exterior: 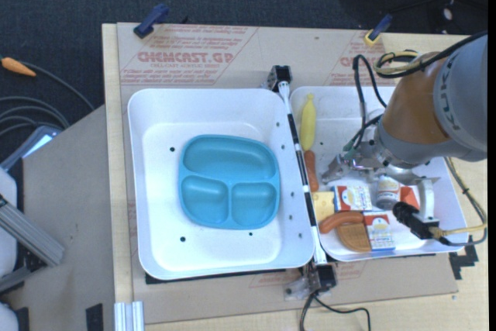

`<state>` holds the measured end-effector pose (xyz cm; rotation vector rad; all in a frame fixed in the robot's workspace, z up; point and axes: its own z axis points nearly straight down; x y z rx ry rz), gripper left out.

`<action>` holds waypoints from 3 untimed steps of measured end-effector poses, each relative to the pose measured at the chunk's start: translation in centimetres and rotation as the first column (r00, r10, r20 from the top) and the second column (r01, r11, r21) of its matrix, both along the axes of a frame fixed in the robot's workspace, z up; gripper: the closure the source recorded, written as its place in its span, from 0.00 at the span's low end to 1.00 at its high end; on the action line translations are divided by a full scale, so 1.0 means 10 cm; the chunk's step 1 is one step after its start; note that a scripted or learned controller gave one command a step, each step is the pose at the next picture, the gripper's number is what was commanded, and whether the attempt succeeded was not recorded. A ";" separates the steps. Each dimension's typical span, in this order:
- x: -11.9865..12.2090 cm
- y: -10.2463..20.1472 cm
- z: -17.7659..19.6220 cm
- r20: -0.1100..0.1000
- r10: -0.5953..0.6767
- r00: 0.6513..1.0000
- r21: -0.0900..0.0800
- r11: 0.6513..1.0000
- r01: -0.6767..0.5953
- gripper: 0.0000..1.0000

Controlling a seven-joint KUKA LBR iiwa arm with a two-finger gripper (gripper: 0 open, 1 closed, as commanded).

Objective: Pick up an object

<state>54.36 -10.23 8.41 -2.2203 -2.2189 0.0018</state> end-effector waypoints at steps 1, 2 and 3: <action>0.00 0.00 0.10 0.001 -0.001 1.000 0.000 1.000 0.001 1.00; 0.00 0.00 0.10 0.001 -0.001 1.000 0.000 1.000 0.001 0.00; 0.68 0.09 0.01 0.003 0.001 1.000 -0.001 1.000 -0.001 0.00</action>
